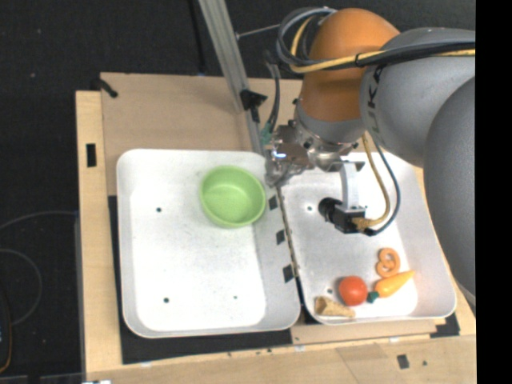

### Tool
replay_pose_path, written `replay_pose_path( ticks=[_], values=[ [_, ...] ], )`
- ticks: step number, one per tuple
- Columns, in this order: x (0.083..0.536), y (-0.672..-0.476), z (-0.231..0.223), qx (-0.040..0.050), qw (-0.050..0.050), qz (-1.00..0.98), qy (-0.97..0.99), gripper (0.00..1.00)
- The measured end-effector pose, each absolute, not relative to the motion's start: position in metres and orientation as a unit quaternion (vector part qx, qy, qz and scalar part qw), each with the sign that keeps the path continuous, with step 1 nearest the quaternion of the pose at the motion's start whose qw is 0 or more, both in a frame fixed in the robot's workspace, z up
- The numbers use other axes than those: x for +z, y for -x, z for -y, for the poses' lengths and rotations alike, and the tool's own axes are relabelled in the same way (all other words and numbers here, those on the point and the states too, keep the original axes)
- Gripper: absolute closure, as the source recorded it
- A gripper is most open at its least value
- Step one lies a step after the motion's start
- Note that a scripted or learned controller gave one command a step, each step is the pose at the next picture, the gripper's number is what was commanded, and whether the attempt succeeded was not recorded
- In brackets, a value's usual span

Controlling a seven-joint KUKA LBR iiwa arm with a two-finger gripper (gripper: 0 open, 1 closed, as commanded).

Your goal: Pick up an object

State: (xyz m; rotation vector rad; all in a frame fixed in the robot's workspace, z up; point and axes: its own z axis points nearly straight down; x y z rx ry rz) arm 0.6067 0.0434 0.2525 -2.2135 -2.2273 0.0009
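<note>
While the grey arm with its orange band reaches in from the right, its gripper (277,171) sits over the far end of the rims where the two bins meet; whether it is apart or together I cannot tell. Just to its left, close but holding clear of it, a round lime-green plastic bowl (232,198) stands upright in the left white bin (176,278). A red tomato (351,290), orange carrot (396,282) and tan wedge (334,308) lie well apart from the gripper, in the right white bin's (316,250) near corner.
</note>
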Motion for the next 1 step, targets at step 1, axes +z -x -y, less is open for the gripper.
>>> replay_pose_path(
  ticks=[1],
  values=[
    [0.2421,-0.5869,-0.0887,0.0,0.001,0.709,0.705,1.0]
  ],
)
